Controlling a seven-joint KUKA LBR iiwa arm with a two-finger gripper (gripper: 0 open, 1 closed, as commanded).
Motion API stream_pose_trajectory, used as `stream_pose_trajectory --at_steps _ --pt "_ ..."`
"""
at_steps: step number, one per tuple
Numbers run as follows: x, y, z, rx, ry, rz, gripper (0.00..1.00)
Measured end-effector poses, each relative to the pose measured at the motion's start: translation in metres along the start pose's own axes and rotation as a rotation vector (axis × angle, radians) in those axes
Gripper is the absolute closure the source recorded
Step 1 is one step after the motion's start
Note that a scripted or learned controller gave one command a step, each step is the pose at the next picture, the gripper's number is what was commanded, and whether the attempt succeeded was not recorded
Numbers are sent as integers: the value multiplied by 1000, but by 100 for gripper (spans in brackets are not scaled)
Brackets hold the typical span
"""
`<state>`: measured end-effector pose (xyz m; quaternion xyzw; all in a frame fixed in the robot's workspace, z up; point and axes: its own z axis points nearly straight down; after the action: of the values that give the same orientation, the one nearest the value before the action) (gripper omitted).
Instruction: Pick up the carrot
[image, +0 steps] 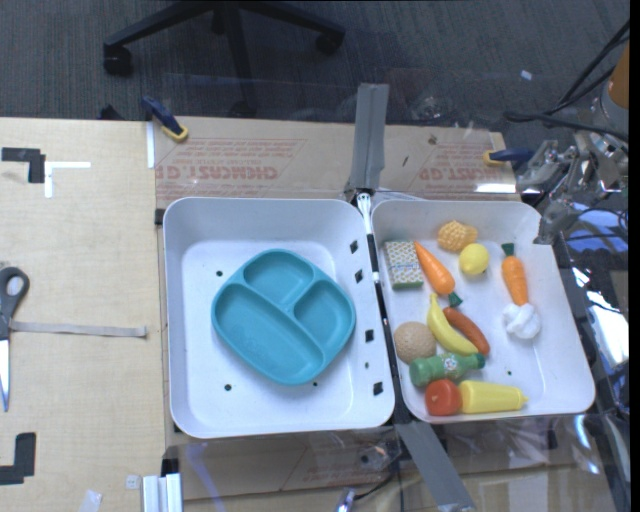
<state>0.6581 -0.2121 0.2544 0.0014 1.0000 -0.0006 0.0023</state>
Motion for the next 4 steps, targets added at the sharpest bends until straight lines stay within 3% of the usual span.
stream_pose_trajectory --at_steps 1,2,3,4 --pt "6 -9 160 1 -2 100 0" --pt "57 -10 160 1 -1 116 0" --pt "54 -9 148 4 -8 110 100" --pt "159 9 159 0 2 -5 100"
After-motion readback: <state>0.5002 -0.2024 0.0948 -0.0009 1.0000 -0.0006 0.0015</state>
